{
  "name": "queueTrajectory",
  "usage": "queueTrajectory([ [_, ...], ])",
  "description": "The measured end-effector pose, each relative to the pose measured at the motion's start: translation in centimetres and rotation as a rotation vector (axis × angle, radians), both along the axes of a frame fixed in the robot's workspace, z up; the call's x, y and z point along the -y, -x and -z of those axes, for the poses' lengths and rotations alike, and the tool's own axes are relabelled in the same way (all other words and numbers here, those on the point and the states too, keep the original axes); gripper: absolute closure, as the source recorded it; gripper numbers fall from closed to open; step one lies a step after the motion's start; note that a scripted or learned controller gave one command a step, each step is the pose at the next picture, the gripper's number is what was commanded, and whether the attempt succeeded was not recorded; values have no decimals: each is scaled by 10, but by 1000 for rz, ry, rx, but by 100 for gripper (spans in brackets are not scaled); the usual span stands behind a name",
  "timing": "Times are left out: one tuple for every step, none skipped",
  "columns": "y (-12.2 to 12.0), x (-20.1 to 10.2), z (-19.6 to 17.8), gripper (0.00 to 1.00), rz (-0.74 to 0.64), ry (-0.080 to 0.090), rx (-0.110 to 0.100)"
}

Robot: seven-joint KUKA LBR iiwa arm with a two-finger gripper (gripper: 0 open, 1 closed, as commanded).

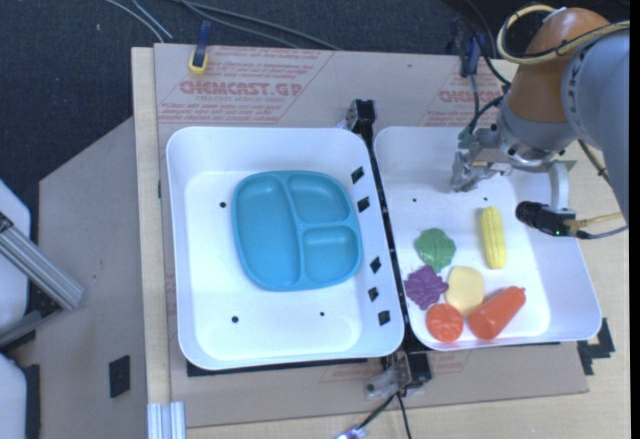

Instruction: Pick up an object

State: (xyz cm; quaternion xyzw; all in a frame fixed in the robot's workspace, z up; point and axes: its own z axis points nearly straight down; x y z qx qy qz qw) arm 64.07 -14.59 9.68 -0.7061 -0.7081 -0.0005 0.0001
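Your gripper (468, 177) hung low over the upper part of the right bin (572, 319), above bare white floor, and nothing lay between its tips; whether it stood open or closed you could not tell from this slant. Take the corn (491, 236) as your landmark. It lay just toward the near rim from the gripper and a little right of it, the closest piece to reach, with its long axis running roughly from far rim to near rim. Left of the corn sat the green piece (435, 248); below that the purple one (425, 286), touching the yellow piece (465, 286); nearest the rim the tomato (445, 323) and the carrot (497, 312) lay side by side. In my judgement, you needed a short move toward the near rim and a close across the corn's narrow width. The blue plate (297, 228) sat well left of the corn, in the left bin (190, 227)
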Motion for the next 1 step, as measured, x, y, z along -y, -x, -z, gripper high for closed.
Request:
queueTrajectory([
  [-10,1,-48,100,1,2,5],
])
